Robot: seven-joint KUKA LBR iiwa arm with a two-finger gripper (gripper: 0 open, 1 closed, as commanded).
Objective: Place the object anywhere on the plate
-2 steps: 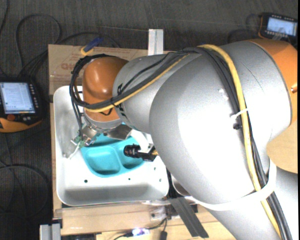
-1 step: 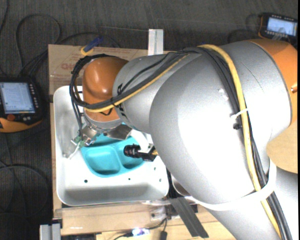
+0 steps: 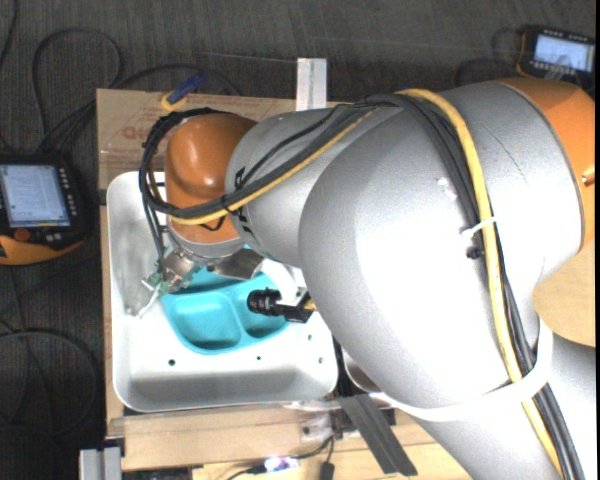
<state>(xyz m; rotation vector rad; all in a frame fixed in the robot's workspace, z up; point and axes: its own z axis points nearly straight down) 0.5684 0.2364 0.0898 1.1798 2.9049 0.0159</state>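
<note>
Dark carpet point(image 3: 280, 18) surrounds the desk point(image 3: 120, 118), where a white bin point(image 3: 130, 368) holds a teal plate point(image 3: 215, 323). At the plate's ten o'clock rim hangs the hand point(image 3: 175, 273); I cannot tell whether it is spread or pressed together. A small pale-green object point(image 3: 152, 286) sits just beside it, at the plate's nine o'clock, off the plate.

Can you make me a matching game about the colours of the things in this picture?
Things:
1. plate
2. bin
3. band on the arm
4. floor

Colours:
A. orange
B. dark grey
C. turquoise
D. white

Pairs: 1-C, 2-D, 3-A, 4-B.
</note>
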